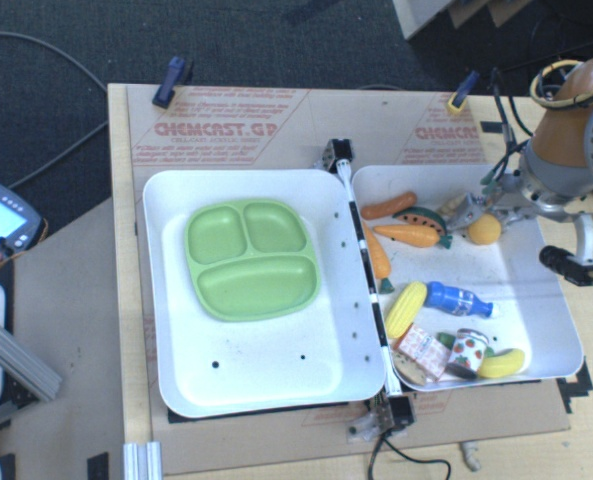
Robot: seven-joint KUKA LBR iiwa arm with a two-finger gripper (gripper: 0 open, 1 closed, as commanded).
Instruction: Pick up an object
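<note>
The right bin [546,313] holds several toy foods. An orange ball [486,230] lies near its back right. My gripper [473,212] reaches in from the right and is low in the bin, right beside the ball on its upper left. Just left of the gripper are a dark green item [433,218] and a carrot [408,235]. A second carrot [389,206] lies behind them. Further forward are a corn cob [406,308], a blue bottle [459,300], a snack pack [423,353], a strawberry-print box [466,351] and a banana [503,364].
The left bin [176,368] holds a green divided plate [253,258]. A black divider [361,258] runs between the bins, with another orange piece [377,254] next to it. The grey arm [561,158] stands over the right bin's back right corner.
</note>
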